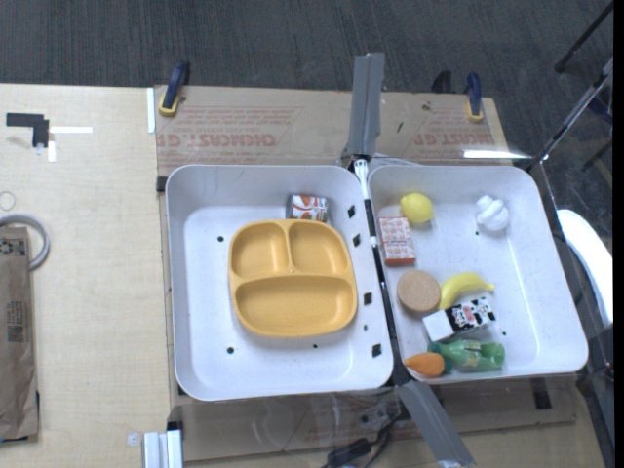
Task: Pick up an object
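Observation:
The right bin (531, 261) holds several small things. A yellow lemon (416, 208) lies near its far left, with a red and white box (396, 240) just in front of it. A white crumpled piece (491, 214) sits at the far right. Nearer the front are a tan round disc (418, 291), a yellow banana (465, 288), a black and white carton (464, 318), a green packet (473, 355) and an orange piece (425, 364). In the left bin (195, 291) a yellow divided plate (292, 279) lies in the middle, and a small orange and white carton (307, 207) stands behind it.
A grey divider bar (366, 105) runs back from between the bins over a cardboard sheet (253, 125) held by blue and yellow clamps (175, 88). A brown paper bag (15, 330) lies on the wooden bench at the far left.

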`<state>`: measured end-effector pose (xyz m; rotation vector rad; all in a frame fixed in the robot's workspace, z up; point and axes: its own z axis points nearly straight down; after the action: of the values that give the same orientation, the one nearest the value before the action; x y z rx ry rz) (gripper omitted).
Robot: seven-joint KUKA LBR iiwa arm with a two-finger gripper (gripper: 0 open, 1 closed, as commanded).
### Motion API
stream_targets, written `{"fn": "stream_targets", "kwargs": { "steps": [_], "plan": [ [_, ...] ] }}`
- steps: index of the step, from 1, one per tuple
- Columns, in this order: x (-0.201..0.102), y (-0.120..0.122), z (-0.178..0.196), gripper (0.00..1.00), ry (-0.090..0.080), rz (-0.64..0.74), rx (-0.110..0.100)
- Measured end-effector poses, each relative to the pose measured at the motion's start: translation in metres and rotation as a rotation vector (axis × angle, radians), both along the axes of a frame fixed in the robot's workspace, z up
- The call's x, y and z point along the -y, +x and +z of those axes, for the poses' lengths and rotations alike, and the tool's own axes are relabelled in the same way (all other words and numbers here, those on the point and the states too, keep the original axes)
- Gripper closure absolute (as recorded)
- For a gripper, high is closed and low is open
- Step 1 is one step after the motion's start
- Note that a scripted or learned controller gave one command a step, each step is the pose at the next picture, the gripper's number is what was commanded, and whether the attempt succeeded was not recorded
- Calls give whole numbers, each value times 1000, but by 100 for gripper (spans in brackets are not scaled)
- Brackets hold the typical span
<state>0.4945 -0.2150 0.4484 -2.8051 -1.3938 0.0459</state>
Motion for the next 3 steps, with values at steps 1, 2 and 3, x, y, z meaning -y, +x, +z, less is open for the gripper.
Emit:
{"fn": "stream_targets", "kwargs": {
  "steps": [1,2,3],
  "plan": [
    [0,3,5,100,-2,4,-10],
    [-1,6,10,100,-3,7,-20],
    [-1,9,16,100,-5,10,-30]
  ]
}}
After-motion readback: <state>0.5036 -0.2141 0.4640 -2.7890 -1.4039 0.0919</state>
